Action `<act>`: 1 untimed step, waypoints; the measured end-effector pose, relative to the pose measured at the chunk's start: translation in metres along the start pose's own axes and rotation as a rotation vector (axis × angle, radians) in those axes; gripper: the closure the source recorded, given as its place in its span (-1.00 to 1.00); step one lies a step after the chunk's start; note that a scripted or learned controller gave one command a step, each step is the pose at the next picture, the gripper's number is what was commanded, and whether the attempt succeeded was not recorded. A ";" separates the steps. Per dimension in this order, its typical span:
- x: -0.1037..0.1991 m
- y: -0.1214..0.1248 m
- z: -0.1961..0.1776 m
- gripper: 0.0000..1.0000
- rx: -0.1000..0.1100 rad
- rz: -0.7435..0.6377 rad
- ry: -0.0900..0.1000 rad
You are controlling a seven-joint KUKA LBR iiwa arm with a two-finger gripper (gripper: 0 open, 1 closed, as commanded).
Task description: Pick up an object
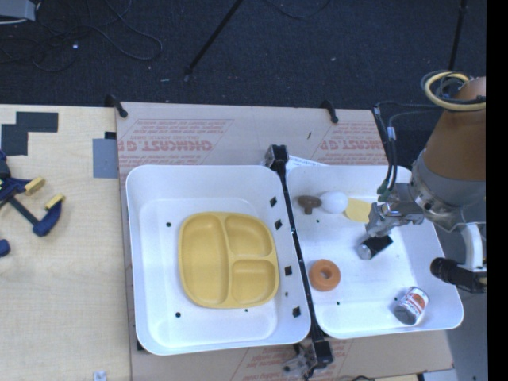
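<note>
In the right bin (349, 316) lie an orange ring-shaped donut (324, 275), a white egg-like ball (334, 203) next to a small brown piece (309, 204), a pale yellow block (358, 209) and a tin can (409, 305) on its side near the front right corner. My gripper (374, 243) hangs low over the bin's right middle, right of the donut and just below the yellow block. Nothing shows between its fingers.
The left bin (151, 213) holds a yellow divided plate (228, 259). A black divider (287, 236) runs between the two bins. Blue clamps (32, 205) lie on the wooden bench at far left. The arm's grey body (452, 173) fills the right side.
</note>
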State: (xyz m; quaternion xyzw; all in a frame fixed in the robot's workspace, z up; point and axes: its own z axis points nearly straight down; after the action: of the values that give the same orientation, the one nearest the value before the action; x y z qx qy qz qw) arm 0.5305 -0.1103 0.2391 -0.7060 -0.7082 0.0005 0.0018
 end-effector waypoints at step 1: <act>0.055 0.015 0.012 1.00 0.002 0.000 0.000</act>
State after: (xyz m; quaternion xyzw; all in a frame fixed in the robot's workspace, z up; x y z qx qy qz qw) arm 0.5449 -0.0548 0.2273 -0.7058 -0.7084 0.0010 0.0024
